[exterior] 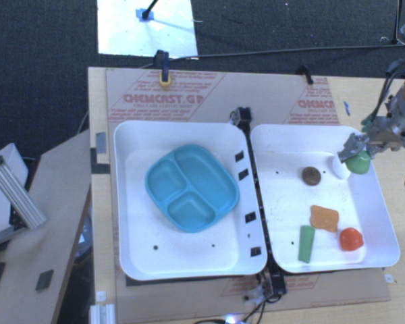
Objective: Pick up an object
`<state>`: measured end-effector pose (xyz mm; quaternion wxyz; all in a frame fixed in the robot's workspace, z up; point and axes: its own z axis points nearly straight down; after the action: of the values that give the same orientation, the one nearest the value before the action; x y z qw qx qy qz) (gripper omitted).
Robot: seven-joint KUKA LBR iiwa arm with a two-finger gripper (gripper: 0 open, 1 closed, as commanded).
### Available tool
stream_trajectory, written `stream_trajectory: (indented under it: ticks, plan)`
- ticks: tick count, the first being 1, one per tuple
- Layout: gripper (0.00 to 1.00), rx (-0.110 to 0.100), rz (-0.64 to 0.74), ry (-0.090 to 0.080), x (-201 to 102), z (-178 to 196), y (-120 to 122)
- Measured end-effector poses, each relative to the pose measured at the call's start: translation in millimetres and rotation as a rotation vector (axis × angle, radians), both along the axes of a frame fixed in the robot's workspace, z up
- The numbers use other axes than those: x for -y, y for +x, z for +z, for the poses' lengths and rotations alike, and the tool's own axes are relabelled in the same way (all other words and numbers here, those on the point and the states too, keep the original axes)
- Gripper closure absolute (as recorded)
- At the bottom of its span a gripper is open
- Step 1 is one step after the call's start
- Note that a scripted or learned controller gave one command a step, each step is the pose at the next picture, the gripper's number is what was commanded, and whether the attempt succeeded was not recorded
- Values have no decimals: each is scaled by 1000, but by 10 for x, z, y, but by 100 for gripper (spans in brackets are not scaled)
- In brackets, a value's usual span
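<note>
Green block (306, 244) lies near the front, while the end effector (357, 155) pinches a green-and-white object (352, 164).

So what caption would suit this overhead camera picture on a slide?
Claw at a green object by the right bin's far edge; blue tray in the left bin.

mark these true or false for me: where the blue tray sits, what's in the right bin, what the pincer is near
1. The blue divided tray lies in the left bin. True.
2. The brown round object is inside the blue divided tray. False: it lies in the right bin.
3. The green block lies beside the orange piece in the right bin. True.
4. The red object sits in the left bin. False: it is in the right bin, near the front right corner.
5. The pincer is over the right bin by a green round object. True.
</note>
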<state>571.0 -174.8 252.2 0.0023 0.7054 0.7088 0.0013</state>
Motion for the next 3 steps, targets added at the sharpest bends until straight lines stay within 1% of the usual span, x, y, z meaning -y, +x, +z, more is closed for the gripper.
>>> stream_trajectory:
  ticks: [1, 2, 3]
  plan:
    - [100, -3, 6, 3, -624, 10, -28]
    - [100, -4, 6, 3, -1254, -16, -108]
    - [100, -4, 5, 4, -1821, -119, -78]
